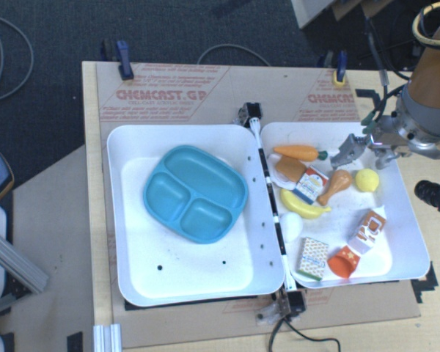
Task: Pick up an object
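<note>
The right bin (411, 226) holds several toy foods: an orange carrot (297, 152), a brown bun (288, 169), a small blue-and-white box (310, 185), a drumstick (336, 185), a banana (301, 206), a yellow lemon (366, 180), a white-and-orange carton (369, 230), a patterned box (313, 258) and a red piece (343, 262). My gripper (367, 155) hangs over the bin's far right part, just above the lemon and the drumstick's top. It is open, with nothing between its fingers.
The left bin (132, 255) holds a blue divided plate (196, 193). A ridge with clips (268, 196) separates the two bins. Blue clamps (122, 53) grip the board's far edge. Cables hang beside the arm at the right.
</note>
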Controlling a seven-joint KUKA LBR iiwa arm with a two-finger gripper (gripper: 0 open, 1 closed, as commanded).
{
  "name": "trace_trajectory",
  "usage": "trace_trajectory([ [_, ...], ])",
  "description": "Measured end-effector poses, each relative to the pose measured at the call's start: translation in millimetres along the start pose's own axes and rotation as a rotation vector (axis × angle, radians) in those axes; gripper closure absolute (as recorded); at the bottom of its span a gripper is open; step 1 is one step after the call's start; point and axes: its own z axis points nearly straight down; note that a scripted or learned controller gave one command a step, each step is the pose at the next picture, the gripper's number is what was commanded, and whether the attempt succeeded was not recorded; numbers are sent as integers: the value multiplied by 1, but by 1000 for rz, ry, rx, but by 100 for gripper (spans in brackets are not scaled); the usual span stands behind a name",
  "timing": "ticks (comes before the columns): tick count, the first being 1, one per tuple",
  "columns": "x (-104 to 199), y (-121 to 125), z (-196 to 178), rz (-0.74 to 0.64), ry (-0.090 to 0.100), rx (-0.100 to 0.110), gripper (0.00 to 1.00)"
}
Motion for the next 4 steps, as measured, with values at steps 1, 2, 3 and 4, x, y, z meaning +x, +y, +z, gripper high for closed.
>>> trace_trajectory([
  [1, -13, 12, 172, 3, 3, 6, 0],
  [2, -13, 15, 152, 2, 0, -6, 100],
  [3, -13, 15, 153, 2, 0, -5, 0],
  [4, 18, 13, 175, -2, 2, 4, 0],
])
